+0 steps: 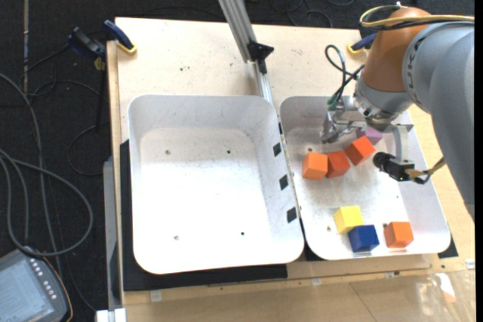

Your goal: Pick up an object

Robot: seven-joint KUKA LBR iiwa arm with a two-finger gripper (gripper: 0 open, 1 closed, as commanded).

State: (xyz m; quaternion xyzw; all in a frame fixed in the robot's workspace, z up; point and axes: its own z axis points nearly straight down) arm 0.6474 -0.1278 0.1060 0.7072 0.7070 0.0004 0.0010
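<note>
Gripper (336, 128) low in right bin (423, 226) – finger state unclear, cannot tell; orange blocks (315, 164) just below it; yellow block (347, 218), blue block (363, 237) near front edge.

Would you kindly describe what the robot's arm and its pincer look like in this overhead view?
The arm is a thick, rounded grey tube with a glossy orange band above the wrist. Thin black cables loop beside the wrist, and a yellow cable runs over the orange band. The pincer is a small grey metal assembly, and a black fitting sticks out nearby.
</note>
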